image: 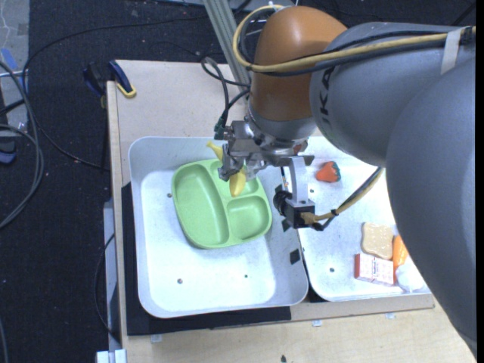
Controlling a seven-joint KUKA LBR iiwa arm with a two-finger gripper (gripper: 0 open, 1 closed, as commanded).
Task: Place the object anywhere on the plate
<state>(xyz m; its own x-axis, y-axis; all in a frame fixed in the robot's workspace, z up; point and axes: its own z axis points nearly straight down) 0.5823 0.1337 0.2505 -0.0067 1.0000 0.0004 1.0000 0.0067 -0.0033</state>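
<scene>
A light green divided plate [215, 206] lies in the left white bin [151, 225], toward its upper right. My gripper [238, 174] hangs over the plate's far right rim, under the orange wrist band. A small yellow object [237, 184] pokes out from between the fingers, just above the plate's right compartment. A second yellow tip [216, 150] shows at the gripper's upper left, so the piece seems to run behind the fingers. The gripper is shut on it.
The right bin [340, 278] holds a red-orange toy fruit [327, 172], a toast slice [377, 240], a pink box [373, 269] and an orange piece [398, 252]. The big grey arm covers the upper right. Cables hang beside the gripper near the bins' divider.
</scene>
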